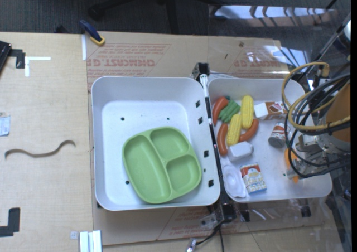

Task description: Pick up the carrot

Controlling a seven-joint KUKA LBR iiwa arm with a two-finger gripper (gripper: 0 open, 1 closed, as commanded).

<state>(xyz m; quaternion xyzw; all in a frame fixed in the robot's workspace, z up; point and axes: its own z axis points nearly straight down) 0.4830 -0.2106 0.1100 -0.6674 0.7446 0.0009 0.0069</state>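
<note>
In the camera view, two white bins are seen side by side on the tabletop. A green plate with three parts is laid in the left bin. Toy food is piled in the right bin. The carrot is found at the far left end of that pile, just beside the wall between the bins. It is orange, with green leaves at one end. It is touched by a yellow corn cob, and a second corn cob is laid close by. Two orange-red sausages are tucked under and beside the corn, so they could be mixed up with the carrot. A white block, a small box and a tin are spread nearer the arm. The arm is seen at the right edge of the right bin, wrapped in black and yellow cables. The hand is lost among those cables, so it cannot be told if it is open or closed. Nothing is seen to be held by it. The carrot is well apart from the hand, so the job looks to be at its first step: the reach. Next, the hand probably needs to be moved left across the bin, set over the carrot's bare top end, and lowered with care so the corn is not grabbed too.
</note>
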